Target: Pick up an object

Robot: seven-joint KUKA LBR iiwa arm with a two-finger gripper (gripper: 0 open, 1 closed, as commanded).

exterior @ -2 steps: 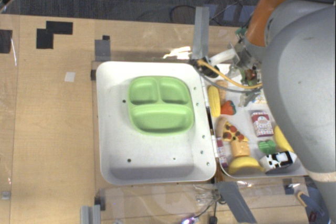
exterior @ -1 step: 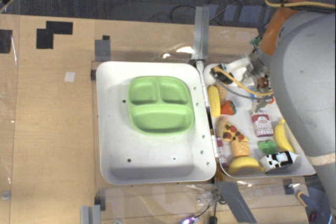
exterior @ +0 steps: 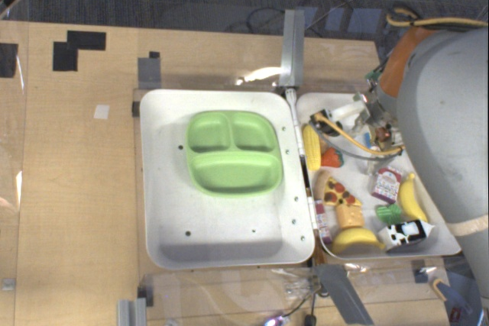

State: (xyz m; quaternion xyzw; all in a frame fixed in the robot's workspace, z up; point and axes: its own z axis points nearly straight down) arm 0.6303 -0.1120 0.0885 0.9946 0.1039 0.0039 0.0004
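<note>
Toy foods [exterior: 359,198], seemingly jumbled, right bin [exterior: 336,104]

I see my arm [exterior: 447,126] as a big smooth grey shell, an orange band [exterior: 396,66] at its eleven o'clock, yellow cable [exterior: 359,143] trailing.

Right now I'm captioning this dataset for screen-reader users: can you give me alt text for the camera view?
From above, a grey robot arm reaches from the right over the right white bin, which holds toy food including a corn cob, pizza slice and banana. The left white bin holds a green divided plate.
</note>
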